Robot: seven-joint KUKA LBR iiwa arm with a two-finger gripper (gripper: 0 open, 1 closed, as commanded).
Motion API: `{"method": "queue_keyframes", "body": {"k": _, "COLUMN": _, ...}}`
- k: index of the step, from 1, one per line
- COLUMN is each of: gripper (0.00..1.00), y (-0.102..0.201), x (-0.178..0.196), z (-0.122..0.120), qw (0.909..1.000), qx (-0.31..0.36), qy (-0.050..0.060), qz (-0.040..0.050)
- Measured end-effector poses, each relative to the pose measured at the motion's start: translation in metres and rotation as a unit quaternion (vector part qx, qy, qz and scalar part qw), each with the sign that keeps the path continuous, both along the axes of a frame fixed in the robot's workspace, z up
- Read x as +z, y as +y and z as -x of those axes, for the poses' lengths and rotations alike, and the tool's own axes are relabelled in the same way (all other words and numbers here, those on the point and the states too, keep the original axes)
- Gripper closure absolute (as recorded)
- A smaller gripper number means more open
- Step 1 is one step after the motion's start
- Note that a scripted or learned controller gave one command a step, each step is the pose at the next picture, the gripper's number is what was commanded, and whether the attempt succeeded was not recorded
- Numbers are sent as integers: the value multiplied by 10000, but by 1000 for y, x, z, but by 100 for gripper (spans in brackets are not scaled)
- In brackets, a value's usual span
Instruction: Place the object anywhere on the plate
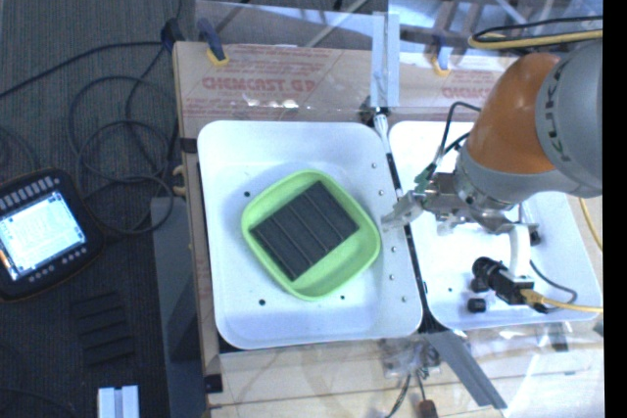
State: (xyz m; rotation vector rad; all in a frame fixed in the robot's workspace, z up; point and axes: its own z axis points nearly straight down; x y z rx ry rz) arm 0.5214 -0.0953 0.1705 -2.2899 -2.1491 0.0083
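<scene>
Landmark: the lime-green square plastic plate [364, 255], lying turned like a diamond in the left shallow white bin [245, 308].
Task's thing: a dark grey ribbed flat slab [304, 230], lying flat inside the plate's rim and covering most of its floor.
Slab's lie: its ribs run from the plate's lower-left side up toward its upper-right side, and its edges run nearly parallel with the plate's edges.
Pincer: the pincer [404, 208] sits just off the plate's right corner, over the divide to the right shallow white bin [568, 279], with the grey arm and its orange band [509, 117] further right of the plate.
Pincer state: I cannot tell how far open it is, because the tip is small and blurred. Nothing shows in its hold.
Key relation: the slab lies to the left of the pincer and slightly lower in the view, near it but apart. Only the plate's right rim lies between them.
Task standing: judged from how things lie, the slab is already on the plate, so the placing looks done.
Next move: probably a lift clear toward the side away from the plate. The risk is clipping the plate's right corner and shifting it.
</scene>
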Motion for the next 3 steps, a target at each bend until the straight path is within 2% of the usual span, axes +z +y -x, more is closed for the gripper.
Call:
{"method": "queue_keyframes", "body": {"k": 1, "gripper": 100, "y": 0, "x": 7, "z": 0, "qw": 10000, "qx": 3, "qy": 25, "qz": -2}}
{"method": "queue_keyframes", "body": {"k": 2, "gripper": 0, "y": 0, "x": 6, "z": 0, "qw": 10000, "qx": 0, "qy": 26, "qz": -3}}
{"method": "queue_keyframes", "body": {"k": 3, "gripper": 100, "y": -1, "x": 13, "z": 0, "qw": 10000, "qx": -6, "qy": 49, "qz": -3}}
